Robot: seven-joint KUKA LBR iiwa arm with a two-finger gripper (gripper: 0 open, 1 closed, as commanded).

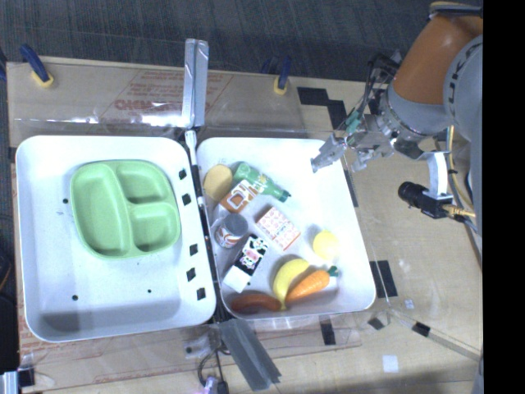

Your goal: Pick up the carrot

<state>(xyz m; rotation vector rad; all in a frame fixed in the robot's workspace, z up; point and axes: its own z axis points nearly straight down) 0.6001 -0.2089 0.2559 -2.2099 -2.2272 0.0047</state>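
Orange plastic carrot with green top lies near the front right corner of the right shallow white bin, touching the yellow banana on its left, with a small yellow lemon just behind it. Claw hovers over that bin's far right corner, well apart from the carrot; whether it is spread or pressed together cannot be told. The left white bin holds a green divided plate.

Below me the orange carrot has a green top, beside a yellow banana; at frame left, a pale green tray in a white bin.
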